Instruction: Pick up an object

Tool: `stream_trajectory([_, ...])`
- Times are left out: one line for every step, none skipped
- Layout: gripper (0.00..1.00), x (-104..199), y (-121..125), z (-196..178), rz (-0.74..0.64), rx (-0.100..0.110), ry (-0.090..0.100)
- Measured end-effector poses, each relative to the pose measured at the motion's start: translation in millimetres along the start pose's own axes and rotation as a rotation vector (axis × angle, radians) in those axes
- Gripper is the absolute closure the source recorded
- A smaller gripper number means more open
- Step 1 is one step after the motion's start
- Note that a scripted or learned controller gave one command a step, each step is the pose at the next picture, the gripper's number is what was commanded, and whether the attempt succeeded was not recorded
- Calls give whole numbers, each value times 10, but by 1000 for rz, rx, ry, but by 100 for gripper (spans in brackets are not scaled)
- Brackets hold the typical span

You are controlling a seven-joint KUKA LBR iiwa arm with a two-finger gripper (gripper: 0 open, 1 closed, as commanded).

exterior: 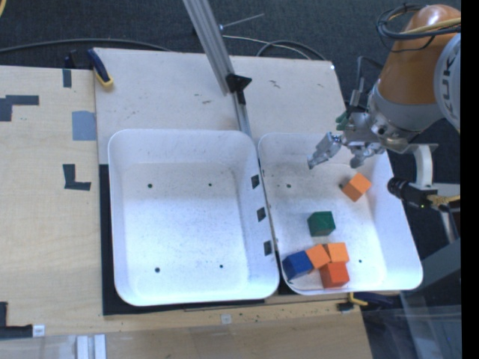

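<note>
**Inspector:** Camera view, item 1. The gripper [337,153] hangs over the upper part of the right bin [400,234], with the grey arm [419,66] reaching in from the right. Nothing sits between the fingers. Whether they are spread or closed, I cannot tell at this angle.

**Clerk:** And the objects?

**Inspector:** 6 blocks, all in the right bin. The lone orange block [356,187] lies nearest the gripper, just below it and slightly toward the right wall, tilted as a diamond to the bin's edges. The green block [321,223] sits further down, near the bin's middle. At the bottom edge there is a cluster: the blue block [297,263], 2 orange blocks [328,254] touching each other, and a red-orange block [334,274] against them.

**Clerk:** The left bin?

**Inspector:** The left bin [120,200] holds no blocks.

**Clerk:** Your judgement on the coming move?

**Inspector:** No pick is made yet. The lone orange block is the nearest candidate and stands apart from its neighbours. The gripper would need to shift down-frame and a little right, then descend. The block's rotation may call for a wrist turn.
</note>
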State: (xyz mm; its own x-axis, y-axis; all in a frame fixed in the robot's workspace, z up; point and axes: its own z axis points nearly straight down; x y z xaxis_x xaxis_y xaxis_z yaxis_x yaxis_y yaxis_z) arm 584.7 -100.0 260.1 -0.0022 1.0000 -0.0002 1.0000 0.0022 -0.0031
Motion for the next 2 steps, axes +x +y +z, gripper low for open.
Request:
stream_trajectory([0, -296, -262, 1524, 3, 8, 1])
stream_trajectory([0, 60, -543, 1658, 1, -10, -4])
